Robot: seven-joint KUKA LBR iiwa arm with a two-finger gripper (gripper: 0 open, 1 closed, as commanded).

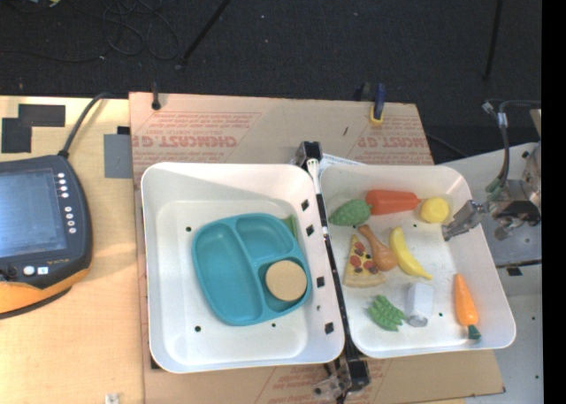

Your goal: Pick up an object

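Metal two-finger hand (462,219) at right bin's (495,256) right rim, finger spread unclear. Nearest: round yellow plastic lemon (434,209), just left; curved yellow banana (407,253) below-left, lying diagonally.

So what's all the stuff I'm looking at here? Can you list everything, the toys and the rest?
white bins: 2, white, side by side on the bench
divided plate: 1, teal, left bin
round cookie: 1, tan, in the plate's lower right compartment
red pepper: 1, red-orange, right bin, top
green leafy piece: 1, green, right bin, upper left
lemon: 1, yellow, right bin, upper right
drumstick: 1, brown, right bin, centre
pizza slice: 1, yellow and red, beside the drumstick
banana: 1, yellow, right bin, centre
small green piece: 1, green, right bin, bottom
grey object: 1, grey, right bin, bottom
carrot: 1, orange, right bin, lower right
handheld screen: 1, grey and orange, far left
gripper: 1, grey, over the right bin's right rim
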